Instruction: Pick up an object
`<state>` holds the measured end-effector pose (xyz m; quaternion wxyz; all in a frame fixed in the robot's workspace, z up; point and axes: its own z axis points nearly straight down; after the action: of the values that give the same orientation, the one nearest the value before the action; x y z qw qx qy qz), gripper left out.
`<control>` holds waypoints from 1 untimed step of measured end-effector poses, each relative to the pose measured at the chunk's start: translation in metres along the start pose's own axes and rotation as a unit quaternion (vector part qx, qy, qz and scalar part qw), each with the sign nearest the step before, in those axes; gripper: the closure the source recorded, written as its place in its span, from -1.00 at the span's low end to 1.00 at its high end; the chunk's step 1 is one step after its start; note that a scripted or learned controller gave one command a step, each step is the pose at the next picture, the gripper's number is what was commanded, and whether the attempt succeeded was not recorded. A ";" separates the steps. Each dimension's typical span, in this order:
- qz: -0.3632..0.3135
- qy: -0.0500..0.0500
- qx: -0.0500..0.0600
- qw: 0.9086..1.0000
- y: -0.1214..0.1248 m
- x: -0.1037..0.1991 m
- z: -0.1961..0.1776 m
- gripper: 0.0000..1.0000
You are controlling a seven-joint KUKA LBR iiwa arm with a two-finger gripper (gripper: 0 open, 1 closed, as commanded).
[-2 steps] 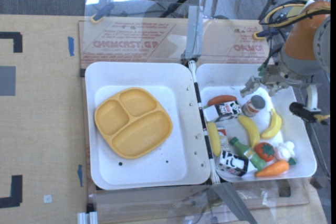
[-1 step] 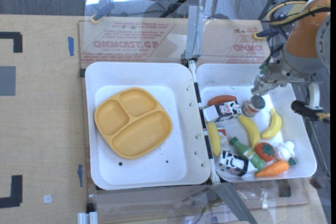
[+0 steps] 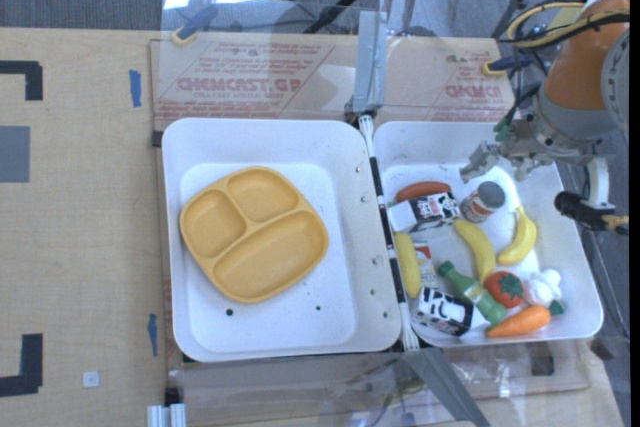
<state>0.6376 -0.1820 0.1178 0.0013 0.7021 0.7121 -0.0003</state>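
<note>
On the bench [image 3: 80, 245], the left white bin [image 3: 200, 315] holds a yellow divided plate [image 3: 254, 233], while over the right bin [image 3: 575, 315] the pincer [image 3: 497, 158] hovers released, grasping nothing, just above a small jar [image 3: 484, 201] lying beside two bananas [image 3: 520, 235], a sausage [image 3: 424, 189] and a carrot [image 3: 519, 322].

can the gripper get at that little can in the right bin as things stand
Probably yes. The gripper hangs just above and beside the small can in the right bin, with nothing over the can. A banana lies close on one side, which could crowd the fingers.
</note>
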 end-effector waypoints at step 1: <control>-0.087 0.002 0.000 0.996 0.018 -0.039 -0.018 -1.00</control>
<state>0.6563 -0.2209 0.1356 -0.0001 0.6377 0.7703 0.0009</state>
